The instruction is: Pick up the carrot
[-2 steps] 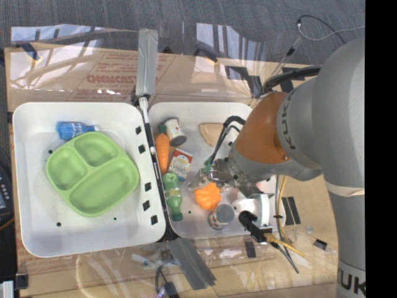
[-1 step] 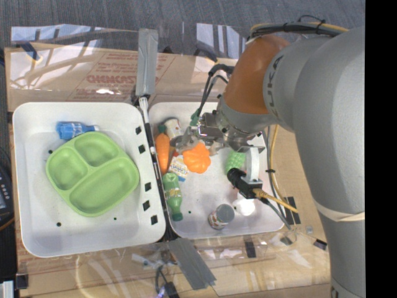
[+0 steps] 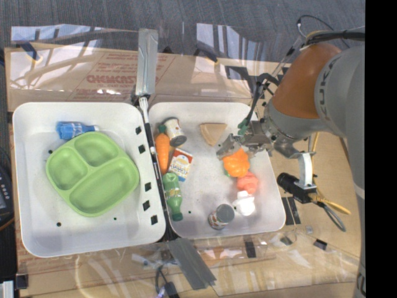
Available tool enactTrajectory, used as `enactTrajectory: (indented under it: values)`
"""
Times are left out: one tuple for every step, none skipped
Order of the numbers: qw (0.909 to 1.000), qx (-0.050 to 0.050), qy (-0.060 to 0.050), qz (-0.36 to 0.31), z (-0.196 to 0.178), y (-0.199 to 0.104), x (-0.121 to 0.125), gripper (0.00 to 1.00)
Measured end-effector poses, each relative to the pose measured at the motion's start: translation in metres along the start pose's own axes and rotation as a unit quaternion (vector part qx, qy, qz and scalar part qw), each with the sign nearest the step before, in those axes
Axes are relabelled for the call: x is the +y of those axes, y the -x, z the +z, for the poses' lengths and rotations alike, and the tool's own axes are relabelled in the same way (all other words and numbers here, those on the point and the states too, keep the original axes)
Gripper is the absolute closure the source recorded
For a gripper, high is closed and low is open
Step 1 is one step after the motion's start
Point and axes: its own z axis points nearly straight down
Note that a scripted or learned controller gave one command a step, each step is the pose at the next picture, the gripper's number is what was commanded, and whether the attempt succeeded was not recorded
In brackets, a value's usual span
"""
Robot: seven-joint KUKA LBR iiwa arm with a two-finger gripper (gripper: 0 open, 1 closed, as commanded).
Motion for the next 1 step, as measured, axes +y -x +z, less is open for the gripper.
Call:
enactTrajectory:
  values:
    - [0.9998,0.001,0.0,-0.021,-0.0214,-0.0673,-0.0414,1.0]
